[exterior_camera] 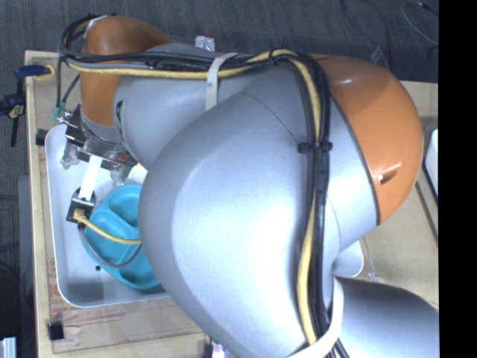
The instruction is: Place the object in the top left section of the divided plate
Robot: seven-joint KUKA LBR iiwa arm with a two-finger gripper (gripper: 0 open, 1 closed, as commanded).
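Observation:
A blue divided plate [123,222] lies in the left white bin [63,222], and the arm covers most of it. The gripper [112,166] hangs just above the plate's upper edge, at the end of the orange-banded wrist. A pale yellow patch [139,171] shows beside the gripper at the plate's top; I cannot tell what it is. The arm hides the fingertips and the rest of the plate.
The big grey arm [253,200] spans the middle and right of the view and hides the right bin. The bench's wooden edge [37,200] runs along the left. Blue clamps [26,71] sit at the bench's far left corner.

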